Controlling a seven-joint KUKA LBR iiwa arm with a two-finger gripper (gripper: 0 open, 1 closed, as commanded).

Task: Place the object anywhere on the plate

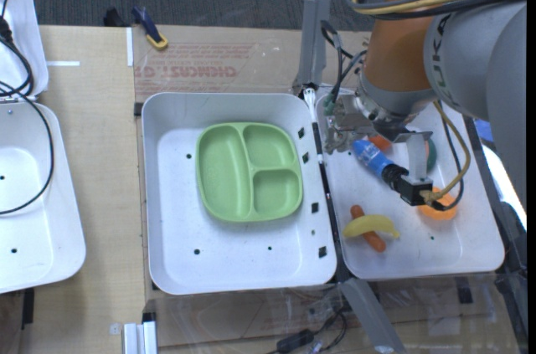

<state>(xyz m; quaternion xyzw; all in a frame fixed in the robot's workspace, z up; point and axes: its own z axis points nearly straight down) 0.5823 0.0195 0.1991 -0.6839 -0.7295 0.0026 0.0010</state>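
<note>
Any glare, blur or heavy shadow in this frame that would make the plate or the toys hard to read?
Camera view: even, soft lighting; the green plate is sharp with faint shading in its compartments; the right bin's white floor looks bright but not blown out; the yellow toy is small yet legible; the arm looms slightly soft.

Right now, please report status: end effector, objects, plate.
End effector low over right bin, beside blue object. Banana and orange piece in the same bin. Green plate in left bin, nothing on it.

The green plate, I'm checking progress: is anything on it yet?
Nothing lies in the three compartments of the green plate; all of them show bare. The yellow banana and the blue bottle sit in the right bin. What lies beneath the plate is hidden.
</note>
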